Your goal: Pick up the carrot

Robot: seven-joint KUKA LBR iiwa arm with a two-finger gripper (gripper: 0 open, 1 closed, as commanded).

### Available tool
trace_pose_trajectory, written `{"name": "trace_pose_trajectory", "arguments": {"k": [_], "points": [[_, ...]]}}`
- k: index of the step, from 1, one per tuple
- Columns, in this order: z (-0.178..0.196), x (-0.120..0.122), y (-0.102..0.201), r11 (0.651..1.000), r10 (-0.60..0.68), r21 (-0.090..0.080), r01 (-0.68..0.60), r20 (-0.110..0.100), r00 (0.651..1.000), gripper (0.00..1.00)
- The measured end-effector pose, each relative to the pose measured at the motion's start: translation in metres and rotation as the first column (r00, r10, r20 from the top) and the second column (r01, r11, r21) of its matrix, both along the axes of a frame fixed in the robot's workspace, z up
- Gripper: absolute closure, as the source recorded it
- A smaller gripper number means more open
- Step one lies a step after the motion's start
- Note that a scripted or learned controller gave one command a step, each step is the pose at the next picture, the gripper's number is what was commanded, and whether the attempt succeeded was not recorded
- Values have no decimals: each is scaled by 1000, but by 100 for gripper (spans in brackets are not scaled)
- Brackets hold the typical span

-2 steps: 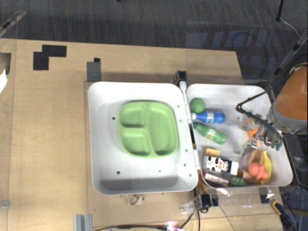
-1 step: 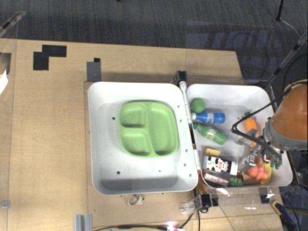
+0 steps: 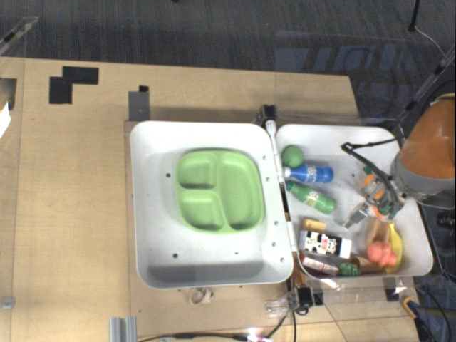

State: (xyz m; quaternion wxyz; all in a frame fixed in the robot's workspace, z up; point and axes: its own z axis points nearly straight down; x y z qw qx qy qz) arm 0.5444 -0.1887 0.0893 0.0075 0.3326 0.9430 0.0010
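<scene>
The end effector (image 3: 362,212) hung low in the right bin (image 3: 420,262), its opening impossible to judge. The carrot (image 3: 372,231) lay just below it, beside a banana (image 3: 395,242) and pink toy (image 3: 381,254).

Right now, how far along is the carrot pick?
Done: the claw hangs low in the right bin, at the top end of the carrot. In hand: nothing clearly gripped. Left: grasping the carrot and lifting it; it lies in the bin beside the banana.
</scene>
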Motion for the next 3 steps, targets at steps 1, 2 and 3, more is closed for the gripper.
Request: {"name": "trace_pose_trajectory", "arguments": {"k": [1, 2, 3], "points": [[0, -34, -9, 997, -77, 0, 77, 3, 997, 0], [-2, 72, -11, 981, -194, 8, 194, -2, 981, 0], [-1, 51, -14, 963, -270, 6, 270, -4, 963, 0]]}}
